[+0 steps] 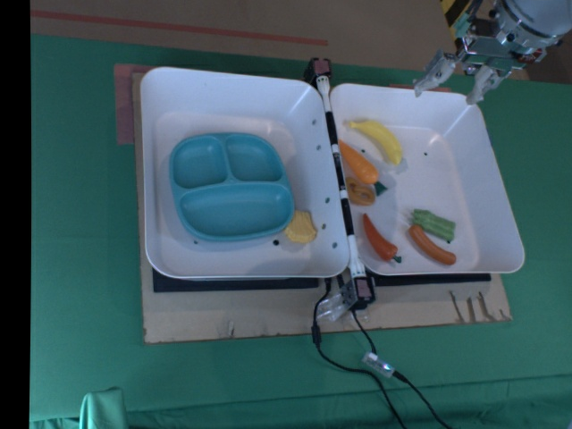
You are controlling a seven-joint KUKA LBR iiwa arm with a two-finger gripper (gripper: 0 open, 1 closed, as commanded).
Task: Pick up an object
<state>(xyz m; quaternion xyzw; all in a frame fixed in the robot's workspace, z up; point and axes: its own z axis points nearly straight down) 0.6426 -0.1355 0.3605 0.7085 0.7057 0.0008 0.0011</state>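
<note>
Our gripper [456, 79] hangs with its jaws spread and empty over the far rim of the right bin [500, 231]. The banana [377, 138] lies inside that bin near the rim. We risk knocking the neighbouring carrot [358, 163] while descending.

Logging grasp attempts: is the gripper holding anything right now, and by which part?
Nothing is held. The gripper hangs open above the far edge of the right bin, with only air between its fingers.
</note>
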